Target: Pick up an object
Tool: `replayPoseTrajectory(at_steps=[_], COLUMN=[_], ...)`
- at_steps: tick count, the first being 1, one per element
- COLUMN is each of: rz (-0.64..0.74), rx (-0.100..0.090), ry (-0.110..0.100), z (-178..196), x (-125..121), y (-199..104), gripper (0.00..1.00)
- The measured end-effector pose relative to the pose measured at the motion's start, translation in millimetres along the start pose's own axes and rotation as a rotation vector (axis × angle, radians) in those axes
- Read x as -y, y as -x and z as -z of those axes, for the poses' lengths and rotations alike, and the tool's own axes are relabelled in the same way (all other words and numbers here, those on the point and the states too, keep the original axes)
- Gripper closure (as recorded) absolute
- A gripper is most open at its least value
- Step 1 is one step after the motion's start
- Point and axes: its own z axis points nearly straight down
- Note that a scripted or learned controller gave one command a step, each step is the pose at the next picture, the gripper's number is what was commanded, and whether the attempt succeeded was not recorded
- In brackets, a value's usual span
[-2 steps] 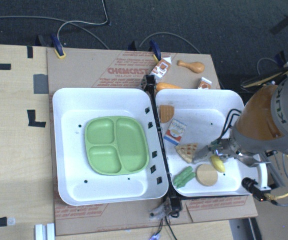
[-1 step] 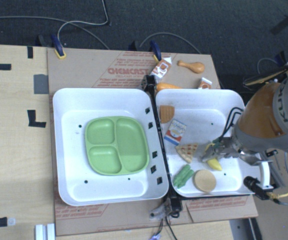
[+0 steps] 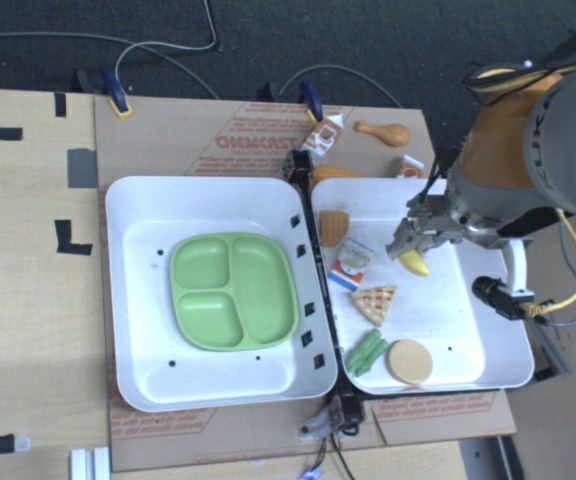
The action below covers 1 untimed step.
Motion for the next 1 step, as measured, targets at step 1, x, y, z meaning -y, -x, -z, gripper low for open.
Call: replayPoseTrajectory(at_steps=[1], rz=[0.000], rx=[0.000], ry=[-0.003], z=[7.8], x=[-40.9], y=[-45.6], gripper=[1.00])
